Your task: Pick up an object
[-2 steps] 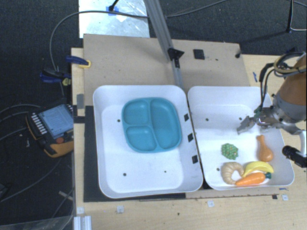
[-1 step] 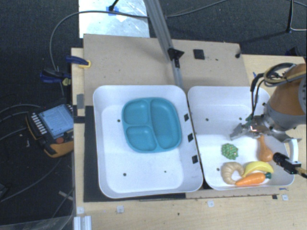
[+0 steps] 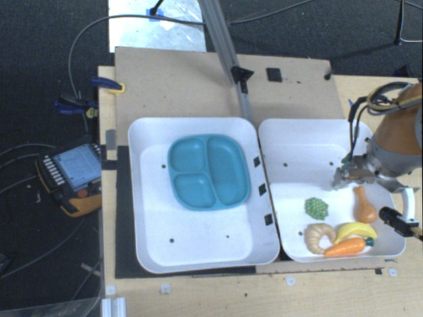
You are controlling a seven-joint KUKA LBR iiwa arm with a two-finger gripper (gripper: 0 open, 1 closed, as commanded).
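Note:
The right bin (image 3: pixel 297 144) holds several toy foods near its front right corner: a green broccoli piece (image 3: pixel 316 208), a tan croissant (image 3: pixel 318 237), a yellow banana (image 3: pixel 357 230), an orange carrot (image 3: pixel 344 247) and a brown drumstick (image 3: pixel 364 205). My gripper (image 3: pixel 345 175) hangs low over the right side of this bin, just up and left of the drumstick and up and right of the broccoli. Nothing is visibly held in it.
A blue divided plate (image 3: pixel 208 172) lies in the left bin (image 3: pixel 152 230). The arm's orange band (image 3: pixel 396 134) and cables reach in over the right bin's right rim. A grey pole (image 3: pixel 221 28) slants across the back of the bench.

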